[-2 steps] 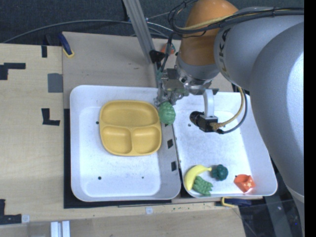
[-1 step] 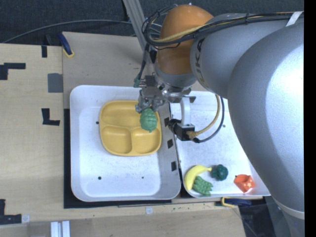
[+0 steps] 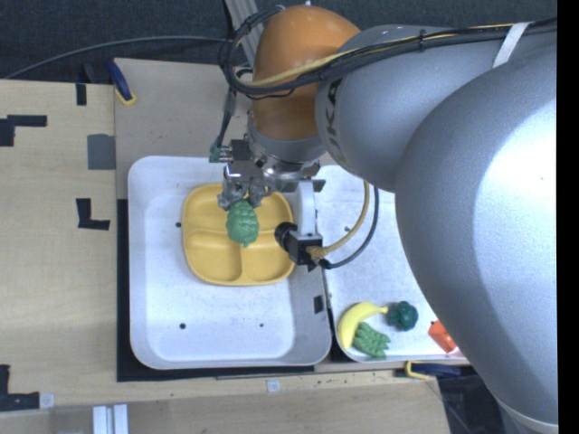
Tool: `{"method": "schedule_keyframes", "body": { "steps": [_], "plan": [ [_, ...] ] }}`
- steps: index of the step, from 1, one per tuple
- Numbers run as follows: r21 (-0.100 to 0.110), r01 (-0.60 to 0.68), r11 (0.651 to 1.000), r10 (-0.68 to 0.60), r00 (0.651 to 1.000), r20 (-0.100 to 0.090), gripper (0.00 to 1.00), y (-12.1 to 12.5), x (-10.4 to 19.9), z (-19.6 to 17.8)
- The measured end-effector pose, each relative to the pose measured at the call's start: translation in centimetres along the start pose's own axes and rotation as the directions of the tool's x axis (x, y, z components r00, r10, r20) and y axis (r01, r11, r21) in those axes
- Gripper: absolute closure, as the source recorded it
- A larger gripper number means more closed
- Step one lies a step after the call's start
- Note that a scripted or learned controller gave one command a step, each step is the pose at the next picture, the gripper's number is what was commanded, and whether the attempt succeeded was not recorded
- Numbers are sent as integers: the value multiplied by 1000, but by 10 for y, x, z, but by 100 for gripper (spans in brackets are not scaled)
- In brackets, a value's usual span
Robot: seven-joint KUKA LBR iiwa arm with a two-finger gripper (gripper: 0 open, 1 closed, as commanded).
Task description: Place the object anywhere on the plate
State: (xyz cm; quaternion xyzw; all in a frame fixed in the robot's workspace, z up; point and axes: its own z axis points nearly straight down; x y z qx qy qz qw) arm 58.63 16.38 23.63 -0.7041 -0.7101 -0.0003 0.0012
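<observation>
Green object (image 3: 242, 224) hangs just below the hand (image 3: 242, 197), pinched in its closed fingers, over the yellow plate (image 3: 204, 242).

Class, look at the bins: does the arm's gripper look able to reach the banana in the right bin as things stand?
Probably not at once: the gripper is over the yellow plate with a green object at its fingers. The banana lies open from above, beside green toys.

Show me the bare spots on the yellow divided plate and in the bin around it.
On the yellow divided plate, the left compartment and the near compartments are bare; the gripper and green knobbly object crowd the far middle. In the left white bin, the wide floor strip between the plate and the near rim is free.
</observation>
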Motion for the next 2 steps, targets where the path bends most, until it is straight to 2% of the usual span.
{"method": "schedule_keyframes", "body": {
  "steps": [1, 2],
  "plan": [
    [3, -5, 1000, 5, 1000, 4, 100, 0, 12, 12],
    [2, -6, 1000, 6, 1000, 3, 0, 0, 12, 11]
  ]
}}
